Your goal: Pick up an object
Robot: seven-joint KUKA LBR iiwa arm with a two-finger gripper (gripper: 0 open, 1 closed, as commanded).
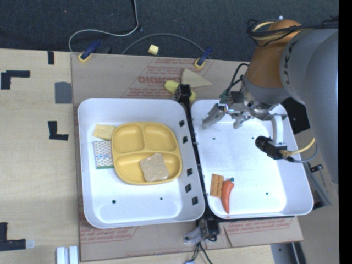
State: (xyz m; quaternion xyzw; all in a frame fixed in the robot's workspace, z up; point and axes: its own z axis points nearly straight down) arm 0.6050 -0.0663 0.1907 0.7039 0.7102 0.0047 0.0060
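My gripper (226, 119) hangs over the far part of the right bin (247, 164), open, with nothing between its grey fingers (211, 116). Near the bin's front left corner lie an orange-red pepper (226, 194) with a green stem and, touching its left side, a small orange-brown block (216, 185). Both are well in front of the gripper and apart from it. The left bin (137, 210) holds a yellow divided plate (144, 142) with a slice of toast (154, 167) in its front right compartment.
A pale yellow wedge (103, 131) and a patterned packet (102, 153) lie left of the plate. A black divider (190, 147) runs between the bins. A black fitting on a cable (269, 146) hangs over the right bin's right side. Small scraps (195, 78) lie behind the bins.
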